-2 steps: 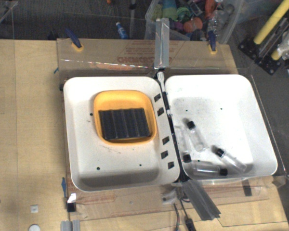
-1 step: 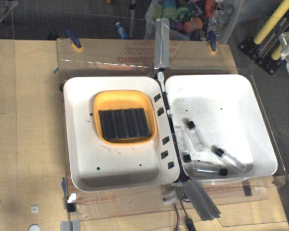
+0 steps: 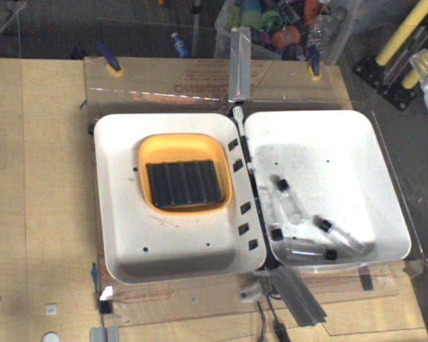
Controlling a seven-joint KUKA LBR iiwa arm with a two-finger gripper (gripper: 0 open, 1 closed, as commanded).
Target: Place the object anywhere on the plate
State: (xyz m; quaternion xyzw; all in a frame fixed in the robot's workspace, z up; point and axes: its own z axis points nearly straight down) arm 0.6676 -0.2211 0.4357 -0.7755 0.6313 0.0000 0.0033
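Observation:
An orange square plate [image 3: 151, 155] sits in the left white bin [image 3: 118, 212], towards its back. A black ridged rectangular object [image 3: 184, 182] lies flat on the plate, covering most of its middle. In the right white bin [image 3: 357, 155], three clear tube-like pieces with black ends lie near the front: one [image 3: 289, 201] by the divider, one [image 3: 340, 235] to its right, and one [image 3: 303, 249] along the front wall.
A central ridge with black tabs [image 3: 242, 191] divides the bins. Behind them stands an upright metal bar [image 3: 239, 66] and a clear box of colourful toys [image 3: 285, 9]. Blue clamps [image 3: 110, 59] hold the back board. Wooden bench surrounds the bins.

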